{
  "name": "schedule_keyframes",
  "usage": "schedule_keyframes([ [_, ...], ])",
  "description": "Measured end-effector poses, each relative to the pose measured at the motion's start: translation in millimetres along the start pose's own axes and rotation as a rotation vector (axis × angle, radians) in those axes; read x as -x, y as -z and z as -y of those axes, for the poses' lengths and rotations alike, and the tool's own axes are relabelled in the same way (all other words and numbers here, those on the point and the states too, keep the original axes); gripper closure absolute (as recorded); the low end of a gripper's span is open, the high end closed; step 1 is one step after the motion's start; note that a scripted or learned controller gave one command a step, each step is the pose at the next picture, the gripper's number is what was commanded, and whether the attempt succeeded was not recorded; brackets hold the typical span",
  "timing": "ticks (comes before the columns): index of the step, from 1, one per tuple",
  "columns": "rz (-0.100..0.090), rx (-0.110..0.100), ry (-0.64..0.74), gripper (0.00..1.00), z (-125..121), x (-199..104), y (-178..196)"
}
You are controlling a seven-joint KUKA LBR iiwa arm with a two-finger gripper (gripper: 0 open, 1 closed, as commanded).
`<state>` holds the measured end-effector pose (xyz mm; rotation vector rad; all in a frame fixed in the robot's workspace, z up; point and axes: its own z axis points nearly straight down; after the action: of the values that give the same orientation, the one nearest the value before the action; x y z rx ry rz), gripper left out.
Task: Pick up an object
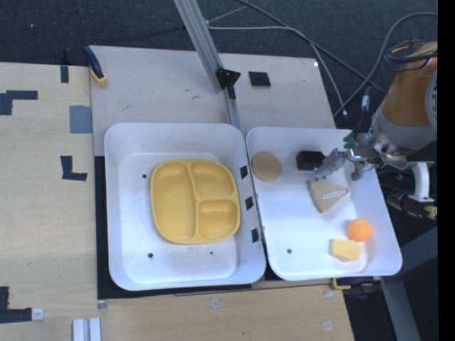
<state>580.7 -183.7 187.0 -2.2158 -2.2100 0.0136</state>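
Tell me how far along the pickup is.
Nothing looks picked up yet. The gripper hovers low in the right bin, between the black block and the tan wedge, with nothing seen between its fingers. Closing on an object and lifting remain.

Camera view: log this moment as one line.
gripper: over right bin, nothing seen held | nearest: wedge, black block | also: tan disc, orange ball, yellow piece | left bin: yellow tray
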Motion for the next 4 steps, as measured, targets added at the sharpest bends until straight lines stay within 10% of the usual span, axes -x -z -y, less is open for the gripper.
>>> schedule_keyframes([
  [1, 0.003, 0.013, 0.003, 0.00, -3.3, -0.3, 7.7],
  [3, 0.012, 0.025, 0.003, 0.00, -5.7, 7.2, -99.0],
  [4, 0.011, 0.034, 0.005, 1.00, -8.8, 5.8, -83.7],
])
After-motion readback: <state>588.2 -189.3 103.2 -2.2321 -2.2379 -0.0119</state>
